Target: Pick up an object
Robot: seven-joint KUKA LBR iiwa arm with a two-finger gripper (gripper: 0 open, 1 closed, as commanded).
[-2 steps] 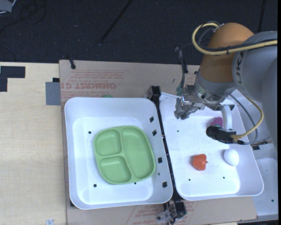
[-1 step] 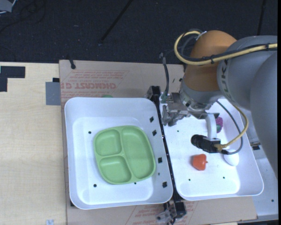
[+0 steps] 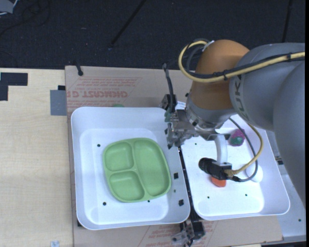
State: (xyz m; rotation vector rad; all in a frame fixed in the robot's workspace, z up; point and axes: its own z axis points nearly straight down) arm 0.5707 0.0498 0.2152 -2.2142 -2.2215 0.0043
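Nearest the camera, the front rims of the left bin (image 3: 92, 202) and the right bin (image 3: 234, 200) meet over a dark metal fitting (image 3: 188, 233) on the edge of a cardboard sheet (image 3: 118, 89).

In the left bin a pale green divided plate (image 3: 136, 169) lies flat. It has three compartments and sits towards the bin's right side, close to the wall shared with the other bin.

In the right bin a small orange-red object (image 3: 219, 181) rests on the floor left of centre. Only part of it can be seen. Farther back, near the bin's rear right, lies a small purple and green object (image 3: 238, 137), well apart from the orange-red one.

The gripper (image 3: 173, 138) points down at the rear of the strip where the two bins meet, just beyond the plate's far right corner. It is over the shared walls rather than clearly inside either bin. Nothing can be seen in its grasp, and its dark hardware makes it impossible to tell whether it is open or closed.

Above it the wrist carries the orange band (image 3: 219, 66). The grey arm (image 3: 278, 86) sweeps in from the right, high over the right bin and bent sharply down at the wrist.

Beyond the bins, the cardboard shows reversed red lettering. The pale wooden bench (image 3: 26, 163) runs off to the left, and dark flooring (image 3: 92, 19) lies farthest back.
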